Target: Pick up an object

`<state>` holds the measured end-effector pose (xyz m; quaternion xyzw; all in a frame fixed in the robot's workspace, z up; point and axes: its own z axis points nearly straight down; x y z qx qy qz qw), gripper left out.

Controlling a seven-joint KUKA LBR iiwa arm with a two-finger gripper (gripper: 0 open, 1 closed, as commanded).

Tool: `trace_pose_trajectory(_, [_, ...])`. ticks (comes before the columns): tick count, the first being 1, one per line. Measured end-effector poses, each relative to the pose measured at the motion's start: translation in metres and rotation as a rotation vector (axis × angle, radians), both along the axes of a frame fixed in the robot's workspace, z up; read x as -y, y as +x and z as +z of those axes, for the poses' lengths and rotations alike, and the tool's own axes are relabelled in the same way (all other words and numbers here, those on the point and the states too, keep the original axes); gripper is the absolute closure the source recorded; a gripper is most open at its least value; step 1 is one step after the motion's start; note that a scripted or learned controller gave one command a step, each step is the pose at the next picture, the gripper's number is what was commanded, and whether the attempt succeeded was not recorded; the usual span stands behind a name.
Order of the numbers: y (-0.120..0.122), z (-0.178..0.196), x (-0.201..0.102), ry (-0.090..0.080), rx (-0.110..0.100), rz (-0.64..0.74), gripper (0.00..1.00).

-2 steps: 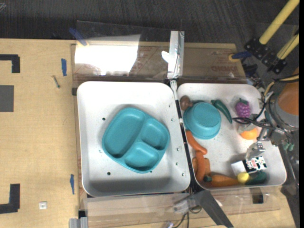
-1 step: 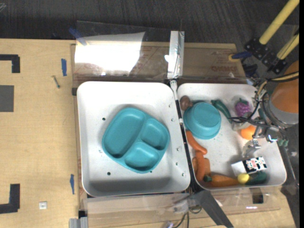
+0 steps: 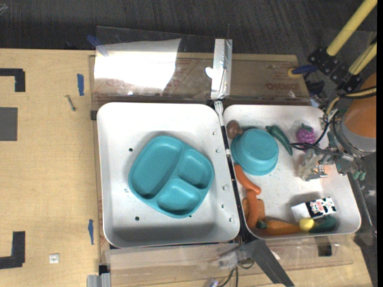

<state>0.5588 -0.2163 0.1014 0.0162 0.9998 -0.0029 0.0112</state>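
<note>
**benchwatcher:** Looking down at the two white bins, the left bin (image 3: 114,124) has just a teal divided plate (image 3: 172,175) sitting tilted in the middle. The right bin (image 3: 347,190) is where all the small stuff is: a teal bowl (image 3: 257,151) near its upper left, a brown round thing (image 3: 233,127) touching the bowl's upper left edge, a green pepper-looking piece (image 3: 280,137) just right of the bowl, and a purple item (image 3: 306,134) further right.

**tray_nerd:** What about the bottom of that bin?

**benchwatcher:** Orange carrots (image 3: 254,208) run down the left wall and along the front, ending by a yellow piece (image 3: 306,223) and a dark green one (image 3: 326,223). A small white box with a printed label (image 3: 314,208) lies just above those.

**tray_nerd:** And the claw?

**benchwatcher:** The gripper (image 3: 312,165) hangs over the right bin's upper right area, below the purple item, arm (image 3: 359,121) coming in from the right. Too blurry and cluttered with cables to say whether it's apart or together; I can't tell. Nothing is visibly between the fingers.
</note>
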Motion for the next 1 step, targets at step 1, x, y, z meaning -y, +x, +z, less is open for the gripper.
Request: trace_pose_trajectory(1, [0.0593, 0.1029, -0.0056, 0.004, -0.005, -0.063, 1.0])
